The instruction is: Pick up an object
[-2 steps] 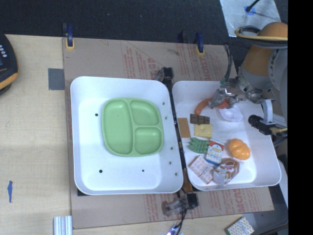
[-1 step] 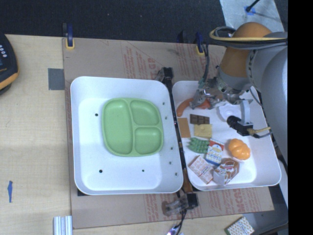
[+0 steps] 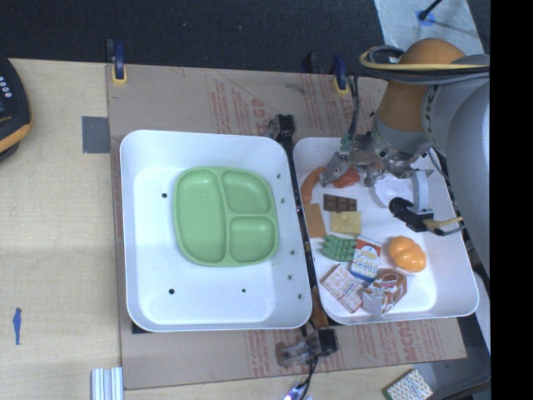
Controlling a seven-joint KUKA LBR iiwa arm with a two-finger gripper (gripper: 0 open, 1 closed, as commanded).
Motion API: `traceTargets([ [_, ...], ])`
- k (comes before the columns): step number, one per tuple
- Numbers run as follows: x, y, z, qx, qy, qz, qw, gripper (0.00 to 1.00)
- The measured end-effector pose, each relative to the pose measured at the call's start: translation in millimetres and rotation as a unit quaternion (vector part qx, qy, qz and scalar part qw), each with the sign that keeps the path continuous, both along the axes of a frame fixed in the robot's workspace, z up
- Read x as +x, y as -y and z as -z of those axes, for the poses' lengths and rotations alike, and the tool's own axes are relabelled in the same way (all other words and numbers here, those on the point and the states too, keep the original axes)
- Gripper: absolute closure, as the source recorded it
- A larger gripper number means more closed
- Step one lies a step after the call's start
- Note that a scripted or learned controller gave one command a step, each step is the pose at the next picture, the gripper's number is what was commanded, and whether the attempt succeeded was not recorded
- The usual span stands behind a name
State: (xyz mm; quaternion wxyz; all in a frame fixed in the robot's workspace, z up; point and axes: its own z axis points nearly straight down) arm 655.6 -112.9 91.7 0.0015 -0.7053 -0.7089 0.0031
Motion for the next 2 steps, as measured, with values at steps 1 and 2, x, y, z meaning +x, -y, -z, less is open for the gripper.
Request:
traceTargets([
  [1,0,3,0,0.0006,0.001,0.001,1.0000,0.00],
  [2,0,-14,0,0.0000,-0.001,0.000,1.0000,0.00],
])
